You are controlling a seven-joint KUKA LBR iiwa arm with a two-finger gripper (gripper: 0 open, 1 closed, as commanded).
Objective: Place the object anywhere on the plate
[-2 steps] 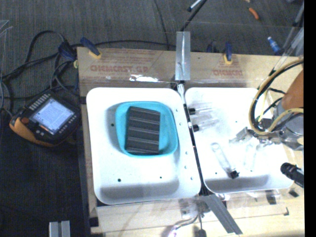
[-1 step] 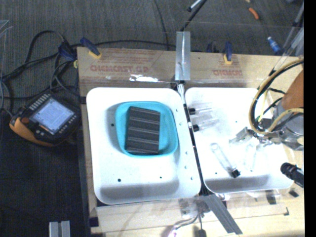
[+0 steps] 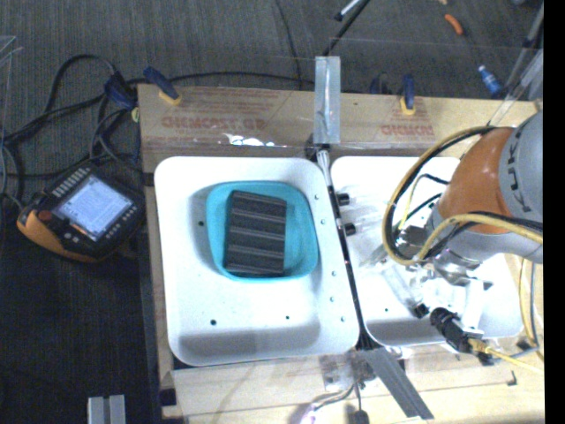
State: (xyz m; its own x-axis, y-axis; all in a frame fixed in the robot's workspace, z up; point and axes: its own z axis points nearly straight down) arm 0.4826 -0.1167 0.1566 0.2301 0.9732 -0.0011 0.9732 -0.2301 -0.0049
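Camera view, starting at its lower edge: the pale wooden bench (image 3: pixel 265 380) shows its front lip, with a grey metal bracket (image 3: pixel 397 387) lying slantwise across it below the gap between the two bins.

Just beyond, on the right, the arm (image 3: pixel 484 184) bends in over the right bin (image 3: pixel 371 173), its orange band uppermost and yellow cables looping round the wrist. The end effector (image 3: pixel 413 288) hangs low over the front half of that bin, near the bin's left wall. Whether it is wide or narrow I cannot tell, since the wrist and cabling crowd it from this angle.

The left bin (image 3: pixel 247 329) sits beside it, the two rims touching along the middle. In its middle rests the teal plate (image 3: pixel 213 230), and the object (image 3: pixel 257 232), a dark grey ribbed block, lies flat on the plate, well apart from the end effector and inside the plate's rim.

Behind the bins stands a brown board (image 3: pixel 238 122), held by a blue clamp (image 3: pixel 162 86) at its left corner, with an upright metal post (image 3: pixel 327 95) at the centre.

Farthest off, on the dark floor to the left, lies a handheld control pendant (image 3: pixel 85 210) with a lit screen, trailing black cables.
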